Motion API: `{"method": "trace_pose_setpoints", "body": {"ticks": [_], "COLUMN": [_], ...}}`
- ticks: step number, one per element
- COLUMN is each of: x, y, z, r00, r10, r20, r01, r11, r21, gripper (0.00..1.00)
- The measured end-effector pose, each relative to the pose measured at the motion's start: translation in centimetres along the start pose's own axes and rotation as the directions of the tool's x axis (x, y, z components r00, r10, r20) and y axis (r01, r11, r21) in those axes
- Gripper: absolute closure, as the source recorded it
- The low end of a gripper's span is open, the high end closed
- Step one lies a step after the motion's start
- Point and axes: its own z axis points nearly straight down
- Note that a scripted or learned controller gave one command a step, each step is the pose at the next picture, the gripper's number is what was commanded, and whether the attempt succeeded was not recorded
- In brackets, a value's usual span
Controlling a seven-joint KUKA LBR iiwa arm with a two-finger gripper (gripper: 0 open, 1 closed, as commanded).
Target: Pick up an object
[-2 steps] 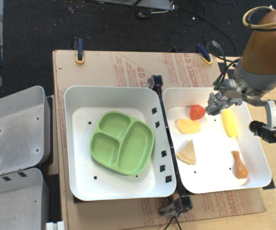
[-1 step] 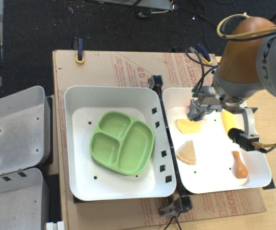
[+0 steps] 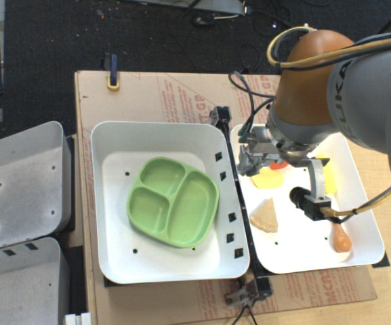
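While the grey arm (image 3: 358,93) hangs low over the right bin (image 3: 358,249), its pincer (image 3: 266,156) sits above the bin's upper left corner, and whether it is clenched or released I cannot tell from here. Just at its 5 o'clock, almost under it, lies a yellow piece (image 3: 271,179) with a bit of red (image 3: 281,164) beside it. Further toward 6 o'clock rests a tan wedge (image 3: 265,217). An orange pear-shaped thing (image 3: 341,237) lies well apart at 4 o'clock, near the bin's lower right. At 8 o'clock, in the left bin (image 3: 114,249) on the counter (image 3: 154,93), sits a green divided plate (image 3: 173,201).
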Motion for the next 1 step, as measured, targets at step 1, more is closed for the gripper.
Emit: {"method": "trace_pose_setpoints", "body": {"ticks": [1], "x": [5.77], "y": [-0.96], "z": [0.92], "r00": [1.000], "r10": [0.000], "r20": [0.000], "r01": [0.000], "r11": [1.000], "r21": [0.002], "gripper": [1.00]}}
